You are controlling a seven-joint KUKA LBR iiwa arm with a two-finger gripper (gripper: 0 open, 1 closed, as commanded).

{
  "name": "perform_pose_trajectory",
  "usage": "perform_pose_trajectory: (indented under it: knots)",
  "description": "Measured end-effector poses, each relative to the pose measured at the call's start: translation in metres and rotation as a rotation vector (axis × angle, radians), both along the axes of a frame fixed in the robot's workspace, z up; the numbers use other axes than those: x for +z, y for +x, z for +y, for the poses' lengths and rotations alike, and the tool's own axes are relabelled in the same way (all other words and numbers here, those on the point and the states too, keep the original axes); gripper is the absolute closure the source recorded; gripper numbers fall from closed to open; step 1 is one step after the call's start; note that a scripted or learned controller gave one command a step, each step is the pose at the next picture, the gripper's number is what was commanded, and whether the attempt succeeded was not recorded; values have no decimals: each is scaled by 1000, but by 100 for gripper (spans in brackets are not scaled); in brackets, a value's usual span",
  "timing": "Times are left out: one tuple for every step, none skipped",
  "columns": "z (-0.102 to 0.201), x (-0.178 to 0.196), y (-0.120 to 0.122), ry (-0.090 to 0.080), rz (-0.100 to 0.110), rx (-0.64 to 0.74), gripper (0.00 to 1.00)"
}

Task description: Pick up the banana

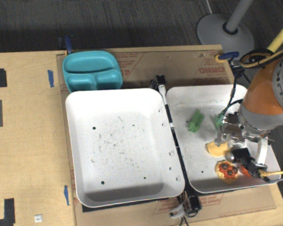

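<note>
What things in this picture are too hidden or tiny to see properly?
- Banana: in the camera view only a yellow end shows in the right bin; the gripper covers the rest.
- Gripper: its own body and cables hide how it stands.
- Orange-red object: partly under the gripper, too blurred to name.
- Green object: too small to identify.
- Arm: cut off by the right edge.

Faint red print on the brown cardboard sheet (186, 64) behind the bins, near its right end; letters too blurred to read. No other legible text, labels, or numbers anywhere on the bench.
</note>
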State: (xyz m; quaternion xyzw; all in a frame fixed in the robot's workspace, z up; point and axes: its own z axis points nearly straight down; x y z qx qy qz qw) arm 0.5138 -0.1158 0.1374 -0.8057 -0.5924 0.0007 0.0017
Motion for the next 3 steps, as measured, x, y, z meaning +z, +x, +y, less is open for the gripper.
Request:
perform_pose_trajectory:
  knots:
    - [0, 10, 1, -1, -1, 1, 100]
    - [63, 47, 25, -2, -4, 90, 100]
    - [63, 57, 26, -3, -4, 90, 100]
